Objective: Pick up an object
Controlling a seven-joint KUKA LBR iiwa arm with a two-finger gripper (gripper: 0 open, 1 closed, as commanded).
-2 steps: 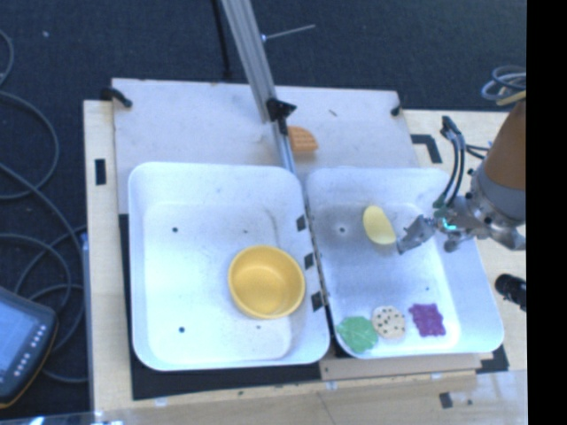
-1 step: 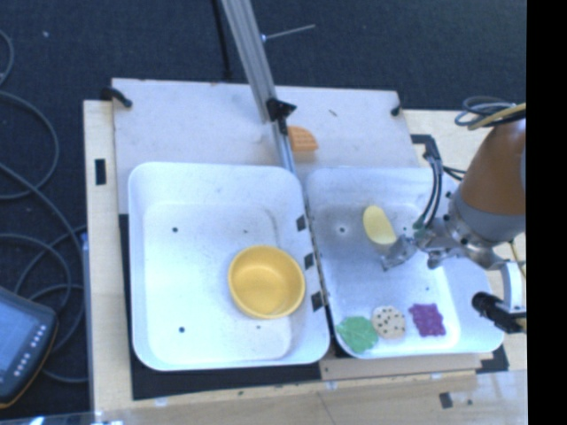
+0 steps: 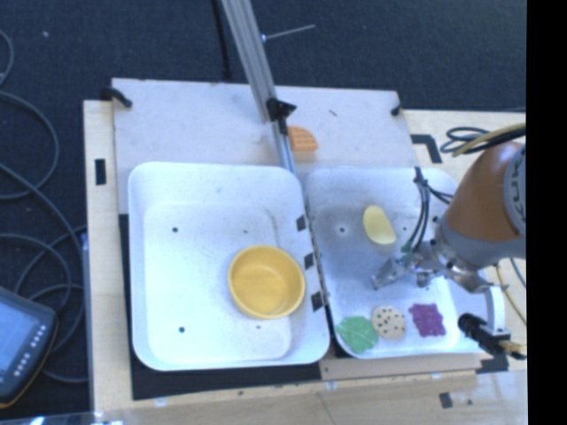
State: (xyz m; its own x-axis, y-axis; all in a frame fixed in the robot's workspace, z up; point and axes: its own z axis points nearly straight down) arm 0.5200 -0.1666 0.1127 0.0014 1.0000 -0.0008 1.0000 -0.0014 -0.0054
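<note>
The right bin [image 3: 341, 197] holds a pale yellow oval piece [image 3: 379, 226] near its middle. Along its front edge lie a green leafy piece [image 3: 357, 333], a tan cookie with dark dots [image 3: 388, 322] and a purple grape-like piece [image 3: 428, 319]. A yellow bowl [image 3: 266, 281] sits in the left bin [image 3: 177, 237]. My gripper [image 3: 396, 271] hangs low over the right bin, just below the yellow oval piece and above the cookie. Nothing shows between its fingers.
An orange piece [image 3: 302, 140] lies on the board behind the bins, next to a slanted metal rail [image 3: 252, 56]. Cables [image 3: 469, 136] run at the right. A dark tablet-like device [image 3: 22, 339] sits off the bench at the lower left.
</note>
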